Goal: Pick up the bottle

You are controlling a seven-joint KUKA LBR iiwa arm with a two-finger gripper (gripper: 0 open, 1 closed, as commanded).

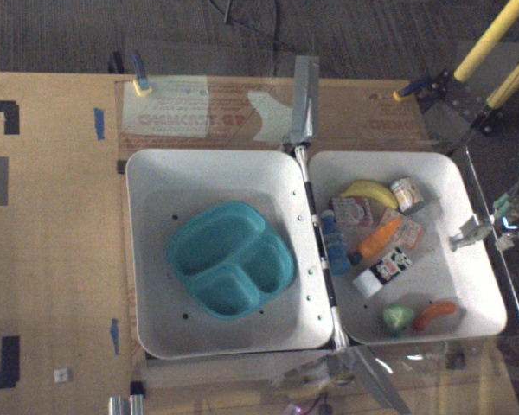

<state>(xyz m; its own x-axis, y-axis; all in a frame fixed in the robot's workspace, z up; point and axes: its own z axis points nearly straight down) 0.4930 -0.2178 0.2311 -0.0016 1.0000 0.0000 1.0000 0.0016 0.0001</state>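
We judge the task barely begun: the bottle (334, 244), a slim blue one, lies flat on the floor of the right-hand bin (467, 277), lengthwise against the wall farthest from the gripper (472, 233), and nothing has lifted it. The gripper sits at the opposite rim of that same bin, well apart from the bottle, with the whole clutter of the bin between the two. We see only a small metallic part of it at the rim, and we cannot tell whether it is apart or together; nothing shows in its hold. Between gripper and bottle lie a pink packet (409, 232) nearest the gripper, then an orange tube-like item (379, 239) tilted just beside the bottle, and a black-and-white carton (383, 270) a little nearer the camera. A banana (369, 193) and a small can (406, 194) rest off to one side of that line, a green item (398, 318) and a red one (435, 314) off to the other. The teal divided tray (231, 259) sits beyond the bottle, in the other bin. So all of it is left, as we read it: crossing the bin, coming down over the bottle, closing on it and lifting it.
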